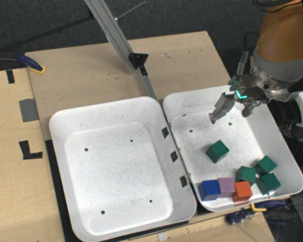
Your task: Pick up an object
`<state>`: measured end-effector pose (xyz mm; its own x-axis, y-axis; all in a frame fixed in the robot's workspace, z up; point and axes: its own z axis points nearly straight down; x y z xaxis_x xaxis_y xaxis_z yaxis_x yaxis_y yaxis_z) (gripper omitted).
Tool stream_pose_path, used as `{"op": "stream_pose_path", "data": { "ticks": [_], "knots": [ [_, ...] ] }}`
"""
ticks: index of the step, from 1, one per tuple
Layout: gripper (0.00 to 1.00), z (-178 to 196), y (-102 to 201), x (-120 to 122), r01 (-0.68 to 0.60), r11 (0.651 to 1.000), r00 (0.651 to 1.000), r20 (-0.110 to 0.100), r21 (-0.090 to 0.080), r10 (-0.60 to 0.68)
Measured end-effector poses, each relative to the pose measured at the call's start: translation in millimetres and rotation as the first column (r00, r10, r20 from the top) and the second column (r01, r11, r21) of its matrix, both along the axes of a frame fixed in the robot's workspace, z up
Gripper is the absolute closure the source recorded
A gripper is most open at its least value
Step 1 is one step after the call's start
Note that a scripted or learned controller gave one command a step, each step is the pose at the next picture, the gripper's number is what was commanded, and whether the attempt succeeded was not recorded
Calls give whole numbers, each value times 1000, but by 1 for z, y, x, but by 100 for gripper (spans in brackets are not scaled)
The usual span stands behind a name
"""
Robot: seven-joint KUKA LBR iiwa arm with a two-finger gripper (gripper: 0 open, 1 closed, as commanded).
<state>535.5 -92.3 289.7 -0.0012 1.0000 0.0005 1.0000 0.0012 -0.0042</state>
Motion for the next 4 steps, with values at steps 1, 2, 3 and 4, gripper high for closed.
{"op": "stream_pose_path", "data": {
  "ticks": [1, 2, 3, 4],
  "knots": [
    [0, 2, 0, 1, 0, 1000, 1000, 4, 0, 0],
    [0, -56, -6, 7, 1, 1000, 1000, -3, -1, -1],
    [0, -100, -3, 5, 0, 1000, 1000, -2, 0, 0],
    [0, -143, -1, 4, 0, 1000, 1000, -3, 0, 0]
  ]
}}
